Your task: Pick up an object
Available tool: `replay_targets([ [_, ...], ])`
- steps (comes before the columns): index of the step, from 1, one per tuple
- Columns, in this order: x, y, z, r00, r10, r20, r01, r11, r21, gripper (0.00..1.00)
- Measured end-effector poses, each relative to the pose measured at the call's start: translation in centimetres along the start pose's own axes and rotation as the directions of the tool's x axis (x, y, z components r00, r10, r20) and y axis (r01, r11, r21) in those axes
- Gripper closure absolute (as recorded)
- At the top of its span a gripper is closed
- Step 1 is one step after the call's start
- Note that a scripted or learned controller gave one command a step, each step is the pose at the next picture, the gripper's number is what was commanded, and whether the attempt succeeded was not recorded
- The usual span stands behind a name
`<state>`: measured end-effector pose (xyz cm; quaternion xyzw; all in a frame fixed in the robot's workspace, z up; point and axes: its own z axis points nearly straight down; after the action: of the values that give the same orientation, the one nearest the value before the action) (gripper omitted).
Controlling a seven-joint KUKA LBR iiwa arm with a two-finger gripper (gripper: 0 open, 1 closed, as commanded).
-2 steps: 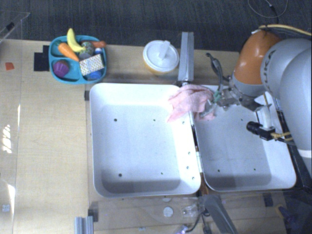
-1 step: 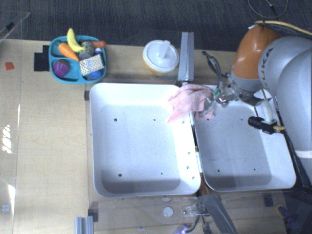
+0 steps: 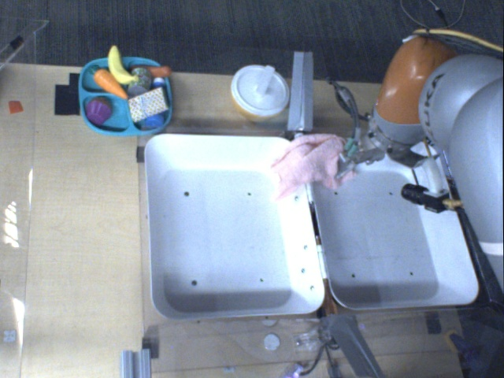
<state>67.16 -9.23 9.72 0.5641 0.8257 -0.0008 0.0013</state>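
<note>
The grey arm [image 3: 461, 124] enters from the right — its bulky link fills the upper right corner, the orange band [image 3: 409, 81] just above the wrist. The wrist angles down and leftward, the gripper [image 3: 346, 160] low — its jaws are too small and blurred to read.

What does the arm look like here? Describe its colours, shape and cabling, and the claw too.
The arm is bulky and rounded, with smooth light-grey shells and a glossy orange band above the wrist. A thin cable loops above it and a yellowish one runs over its top. The claw is small, dark metallic.
</note>
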Motion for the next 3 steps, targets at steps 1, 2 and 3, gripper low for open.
replay_targets([
  [1, 0.0, 0.2, -0.8, 1.0, -0.004, 0.001, 0.004, 1.0, -0.001, 1.0],
  [2, -1.0, -0.4, 0.9, 0.98, 0.198, -0.006, -0.198, 0.98, -0.003, 1.0],
  [3, -4.6, -1.9, -3.5, 0.984, 0.178, -0.002, -0.178, 0.984, -0.004, 1.0],
])
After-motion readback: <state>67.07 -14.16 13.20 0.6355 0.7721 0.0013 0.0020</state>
